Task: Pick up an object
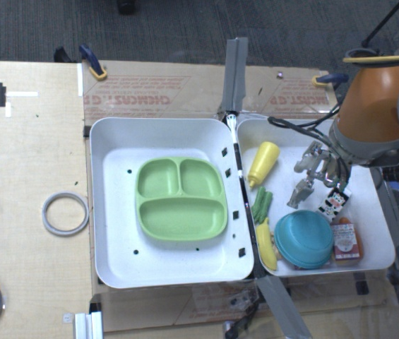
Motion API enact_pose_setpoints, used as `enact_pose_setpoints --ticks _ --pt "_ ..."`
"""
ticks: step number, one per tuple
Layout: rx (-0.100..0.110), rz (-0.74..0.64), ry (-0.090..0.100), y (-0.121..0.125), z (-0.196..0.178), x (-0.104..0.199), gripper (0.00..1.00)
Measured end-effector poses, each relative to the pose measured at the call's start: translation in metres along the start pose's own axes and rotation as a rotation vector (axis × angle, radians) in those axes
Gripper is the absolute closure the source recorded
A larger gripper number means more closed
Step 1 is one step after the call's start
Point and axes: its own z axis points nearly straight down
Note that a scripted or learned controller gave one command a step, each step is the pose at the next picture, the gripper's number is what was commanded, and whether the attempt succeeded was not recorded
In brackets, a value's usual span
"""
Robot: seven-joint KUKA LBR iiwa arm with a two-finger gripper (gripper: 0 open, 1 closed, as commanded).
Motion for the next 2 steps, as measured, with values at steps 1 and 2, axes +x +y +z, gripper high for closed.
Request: enact_pose_setpoints --ticks 1,2 --pt "0.001 0.469 0.001 -0.009 0.038 0.029 0.00" --pt "-0.006 0.627 -0.008 -0.037 0.036 0.067 0.00"
